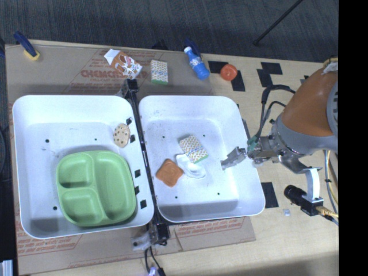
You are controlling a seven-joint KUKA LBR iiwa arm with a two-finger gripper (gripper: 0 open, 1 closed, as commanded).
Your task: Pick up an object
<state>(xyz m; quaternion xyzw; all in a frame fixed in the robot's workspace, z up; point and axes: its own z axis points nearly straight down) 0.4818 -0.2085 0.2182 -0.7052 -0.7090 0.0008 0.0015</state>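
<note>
In the right bin (172, 111) lie an orange block (169, 172), a patterned green-and-white packet (193, 148) and a small white piece (192, 168) just below the packet. My gripper (232, 157) hangs over the right side of that bin, right of these objects and apart from them. Nothing shows between its fingers. In the left bin (34, 119) a green divided tray (95, 186) rests beside a round cookie (121, 135).
Behind the bins on the bench lie a blue bottle (196, 64), an orange cap (229, 71), a small green box (158, 72), a snack wrapper (123, 64) and a blue-and-yellow clamp (26, 45). The grey arm (305, 119) and its cables stand right of the right bin.
</note>
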